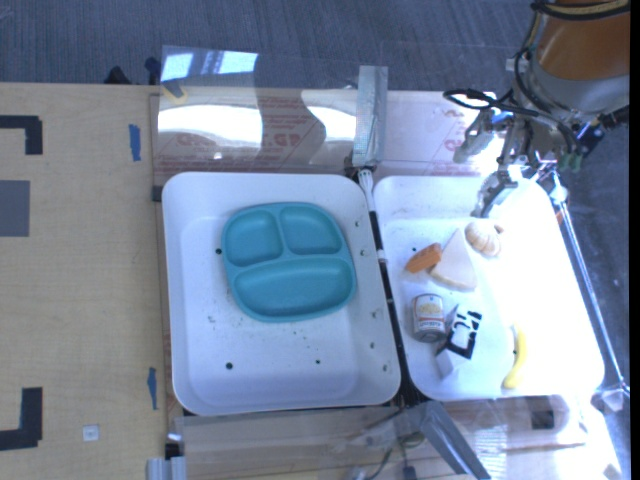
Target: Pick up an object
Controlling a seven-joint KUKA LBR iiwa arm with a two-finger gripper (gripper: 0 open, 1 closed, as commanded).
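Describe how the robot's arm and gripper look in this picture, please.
The arm enters at the top right corner. Its visible part is a wide orange band with pale grey casing under it. Black cables loop around the wrist. The gripper below is metallic silver and grey, with thin bright fingers, and small dark fittings sit around its base. No lettering or markings can be made out on it.

Arm in from my upper right, wrist tipped down.
My gripper [497,173] hangs low, orange band up behind it.
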